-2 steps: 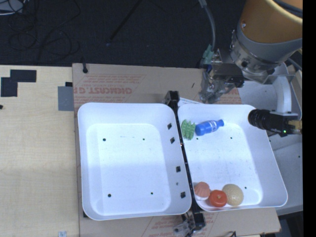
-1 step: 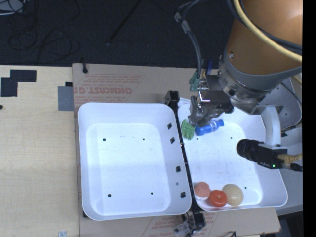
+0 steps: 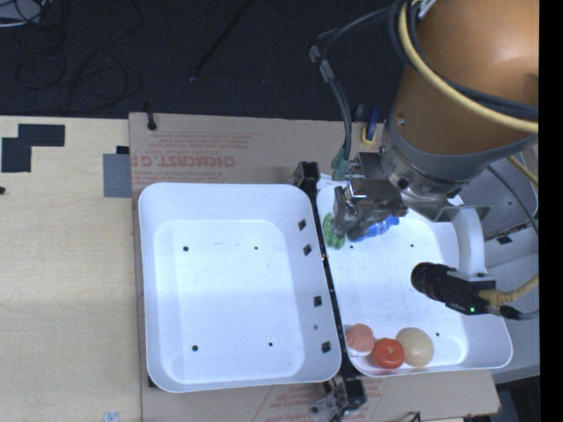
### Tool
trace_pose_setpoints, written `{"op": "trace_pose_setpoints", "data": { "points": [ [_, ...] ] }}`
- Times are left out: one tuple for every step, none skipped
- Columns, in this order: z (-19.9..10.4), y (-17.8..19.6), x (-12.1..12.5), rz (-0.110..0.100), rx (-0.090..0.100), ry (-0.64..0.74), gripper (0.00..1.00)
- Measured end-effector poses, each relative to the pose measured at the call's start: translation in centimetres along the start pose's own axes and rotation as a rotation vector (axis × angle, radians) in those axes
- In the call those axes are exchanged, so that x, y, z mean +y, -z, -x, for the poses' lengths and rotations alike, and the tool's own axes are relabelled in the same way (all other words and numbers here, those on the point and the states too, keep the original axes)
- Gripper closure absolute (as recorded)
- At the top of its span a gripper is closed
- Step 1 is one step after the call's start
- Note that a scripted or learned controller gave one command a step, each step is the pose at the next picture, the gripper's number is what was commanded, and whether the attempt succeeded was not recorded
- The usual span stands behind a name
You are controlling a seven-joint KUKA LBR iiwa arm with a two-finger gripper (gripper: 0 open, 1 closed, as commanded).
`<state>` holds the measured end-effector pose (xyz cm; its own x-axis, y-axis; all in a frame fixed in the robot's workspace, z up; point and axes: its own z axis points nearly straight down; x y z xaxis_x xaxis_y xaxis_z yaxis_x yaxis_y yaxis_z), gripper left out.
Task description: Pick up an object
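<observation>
My gripper (image 3: 354, 216) is low in the right bin (image 3: 493, 359), near its far left corner. A green object (image 3: 330, 230) lies right against the gripper on its left, beside the bin wall. A blue object (image 3: 380, 228) pokes out from under the gripper on its right. The gripper's body hides most of both, and whether either is held is not visible. At the near edge of the same bin sit a pink object (image 3: 358, 336), a red round object (image 3: 388, 353) and a beige ball (image 3: 416, 345), close together.
The left bin (image 3: 176, 202) stands beside the right one, with a black divider strip (image 3: 318, 271) between them. Both rest on a cardboard sheet (image 3: 220, 152). The arm's large orange and grey body (image 3: 466, 77) looms over the right bin's far side.
</observation>
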<state>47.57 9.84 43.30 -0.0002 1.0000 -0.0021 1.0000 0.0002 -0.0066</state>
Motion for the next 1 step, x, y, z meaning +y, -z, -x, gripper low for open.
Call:
{"op": "trace_pose_setpoints", "data": {
  "points": [
    [-0.17,-6.6,0.01,-0.002,0.0,0.0,1.0]
  ]
}}
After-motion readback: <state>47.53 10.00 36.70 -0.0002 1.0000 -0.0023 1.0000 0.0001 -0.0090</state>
